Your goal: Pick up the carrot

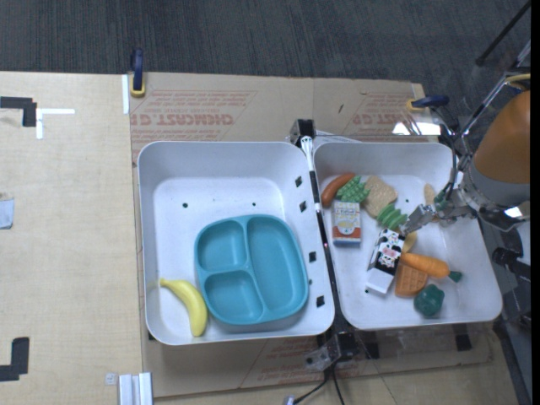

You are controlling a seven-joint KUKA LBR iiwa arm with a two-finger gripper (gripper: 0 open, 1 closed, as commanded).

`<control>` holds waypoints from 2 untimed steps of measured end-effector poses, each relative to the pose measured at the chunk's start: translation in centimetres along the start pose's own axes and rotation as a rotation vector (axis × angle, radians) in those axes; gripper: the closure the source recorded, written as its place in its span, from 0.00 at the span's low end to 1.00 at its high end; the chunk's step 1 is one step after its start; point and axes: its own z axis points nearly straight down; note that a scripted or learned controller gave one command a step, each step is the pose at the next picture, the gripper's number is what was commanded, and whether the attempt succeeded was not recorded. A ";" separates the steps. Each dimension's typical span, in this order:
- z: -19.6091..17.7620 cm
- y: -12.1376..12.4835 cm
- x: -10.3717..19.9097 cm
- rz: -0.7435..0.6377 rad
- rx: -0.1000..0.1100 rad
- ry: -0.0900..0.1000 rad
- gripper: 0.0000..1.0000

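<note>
The carrot [424,265] lay near-right in the right bin [472,306], among toy foods and small cartons. The left bin [160,163] held a teal tray [251,268] and banana [191,304]. The gripper [426,215] hovered over the right bin.

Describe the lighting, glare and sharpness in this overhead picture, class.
Camera view: even, soft lighting; bright glare on the cardboard beside the right bin; the banana and carrot are sharp, the gripper slightly blurred; faint shadows under the blue tray.

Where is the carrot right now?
The carrot lies in the right bin, toward its lower right, beside the milk carton and just above the green pepper.
</note>
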 end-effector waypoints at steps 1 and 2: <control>-0.2 -6.7 2.8 0.175 0.006 0.002 0.00; 0.2 -8.2 3.5 -0.061 0.004 0.002 0.00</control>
